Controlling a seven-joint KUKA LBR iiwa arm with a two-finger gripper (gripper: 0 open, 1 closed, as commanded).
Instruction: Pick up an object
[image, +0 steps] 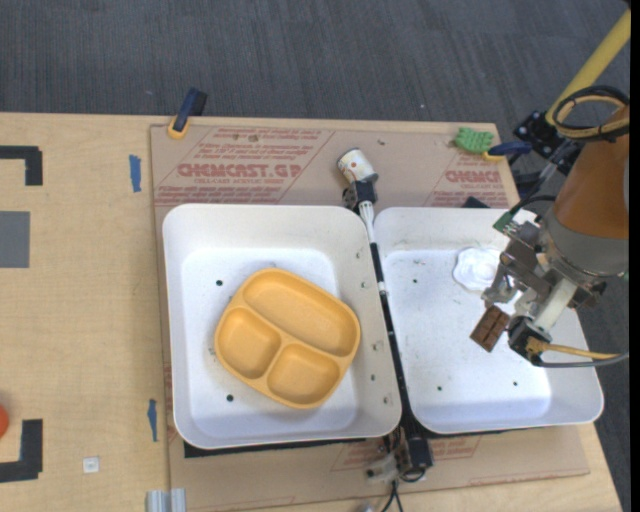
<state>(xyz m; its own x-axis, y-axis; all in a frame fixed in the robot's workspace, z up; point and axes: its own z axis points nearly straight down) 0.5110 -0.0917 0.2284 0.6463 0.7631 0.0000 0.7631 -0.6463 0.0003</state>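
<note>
Figure: overhead slant view of 2 bins during a pick attempt.

Near, lower centre-left of the frame: the left bin (190, 400) holds a yellow tray (288, 337) with 3 compartments, lying flat and slightly turned, near the bin's middle and apart from every wall. It is the largest candidate for the pick.

Lower right: the right bin (450, 390). Above its right part hangs the gripper (497, 318), with a brown finger (488, 328) angled down and to the left. Nothing shows between the fingers; whether they are spread or closed cannot be told from this angle.

Middle right: a small white object (474, 268) lies on the right bin's floor in its upper part, just beside the gripper on the upper-left side. It blends with the white floor, and its shape is unclear.

Far right: the arm (590, 210) enters from the right edge, its orange band above the wrist, the wrist tilted toward the bin's centre.

Judgement: the step in hand appears to be the approach to the white object. To do it well, centre the fingers over the object, keep clear of the bin wall, and descend straight before closing.
</note>
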